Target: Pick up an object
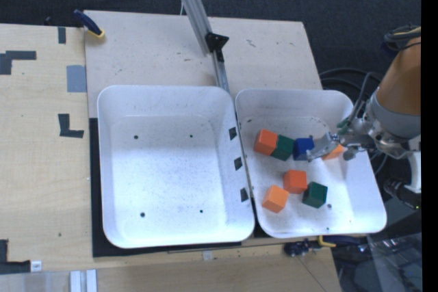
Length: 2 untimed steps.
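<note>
The blue block (303, 147) is lying in the right bin (363, 208), and the gripper (321, 150) is reaching down just beside it, at the block's right side and seeming to touch it. If the gripper is open or closed, I cannot tell, because this part is small and blurred, and no block is clearly showing inside it. A small orange block (335, 153) is peeking out just to the right of the gripper, partly hidden by it. To the left of the gripper, touching the blue block, a dark green block (282, 148) is sitting, and further left an orange block (266, 141) is touching the green one. Below the gripper, another orange block (295, 180) and a second green block (315, 194) are lying near each other, and one more orange block (276, 198) is resting lower left. The left bin (109, 147) is standing well to the left, on the wooden desk (41, 113). The grey arm (397, 106) is coming in from the right.
</note>
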Tool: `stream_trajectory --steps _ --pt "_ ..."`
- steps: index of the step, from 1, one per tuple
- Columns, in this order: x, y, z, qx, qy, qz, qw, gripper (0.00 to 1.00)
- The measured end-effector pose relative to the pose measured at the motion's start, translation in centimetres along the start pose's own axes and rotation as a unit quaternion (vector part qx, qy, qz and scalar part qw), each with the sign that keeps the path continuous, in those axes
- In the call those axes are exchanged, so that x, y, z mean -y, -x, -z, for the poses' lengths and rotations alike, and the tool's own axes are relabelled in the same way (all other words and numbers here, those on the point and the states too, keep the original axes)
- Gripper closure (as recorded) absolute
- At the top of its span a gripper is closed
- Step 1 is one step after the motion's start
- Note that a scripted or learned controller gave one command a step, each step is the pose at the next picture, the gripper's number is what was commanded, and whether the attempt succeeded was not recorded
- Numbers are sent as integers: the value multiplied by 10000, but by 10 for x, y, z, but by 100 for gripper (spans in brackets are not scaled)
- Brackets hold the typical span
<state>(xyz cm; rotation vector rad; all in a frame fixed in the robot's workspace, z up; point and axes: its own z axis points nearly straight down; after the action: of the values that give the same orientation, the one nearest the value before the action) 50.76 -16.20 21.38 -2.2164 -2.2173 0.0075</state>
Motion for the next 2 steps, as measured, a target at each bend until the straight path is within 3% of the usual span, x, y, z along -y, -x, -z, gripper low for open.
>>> stream_trajectory --steps 2 --pt "9 -9 -104 -3 3 3 10000 0"
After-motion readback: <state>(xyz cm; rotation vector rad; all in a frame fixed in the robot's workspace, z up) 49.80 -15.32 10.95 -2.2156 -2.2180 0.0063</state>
